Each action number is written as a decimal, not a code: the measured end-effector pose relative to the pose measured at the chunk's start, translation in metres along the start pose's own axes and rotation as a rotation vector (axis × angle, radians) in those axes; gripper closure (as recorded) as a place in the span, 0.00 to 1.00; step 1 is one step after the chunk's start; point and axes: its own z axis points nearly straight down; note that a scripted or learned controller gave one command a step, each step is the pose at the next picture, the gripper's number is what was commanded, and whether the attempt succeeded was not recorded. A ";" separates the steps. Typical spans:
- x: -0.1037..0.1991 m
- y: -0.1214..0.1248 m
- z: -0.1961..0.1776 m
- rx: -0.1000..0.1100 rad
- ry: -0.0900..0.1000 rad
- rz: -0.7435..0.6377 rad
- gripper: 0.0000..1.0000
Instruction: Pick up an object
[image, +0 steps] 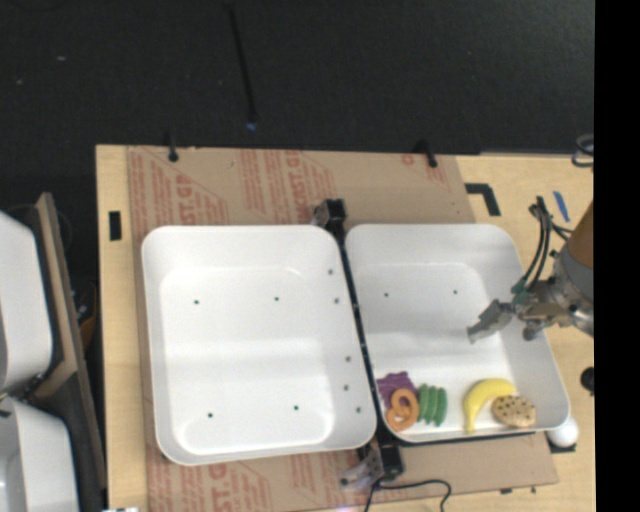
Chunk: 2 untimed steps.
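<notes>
Here, seen from above at a slant: two shallow white bins side by side on a printed cardboard sheet (250, 190), on top of a pale wooden tabletop (520, 195).

Over the right bin (420, 260), reaching in from the right edge, the gripper (508, 325), hanging above the bin's right half, close to its right wall. Fingers (488, 322) spread apart and released, with nothing between them. Behind the gripper, a bit of the arm (580, 250) at the picture's edge, with dark cables (540, 240) looping above the wrist.

Along the near wall of the right bin, well below the gripper and apart from it, a row of small toys. From left to right: a purple piece (396, 382), just in front of it and touching it an orange ring (403, 409), then a green piece (432, 403) right beside the ring, then a yellow banana (486, 397) curving upward, and against the banana's right end a round speckled cookie (514, 409). All resting on the bin floor, none lifted.

Beside it, the left bin (150, 300), joined to the right one along a dark seam with a black clip (330, 212) at the far end.

Outside the right bin's near right corner, a small white ball (565, 433) on the tabletop
</notes>
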 end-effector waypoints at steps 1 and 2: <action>0.000 0.002 -0.003 -0.007 -0.002 -0.001 0.00; 0.002 0.006 0.057 -0.002 0.000 -0.001 0.00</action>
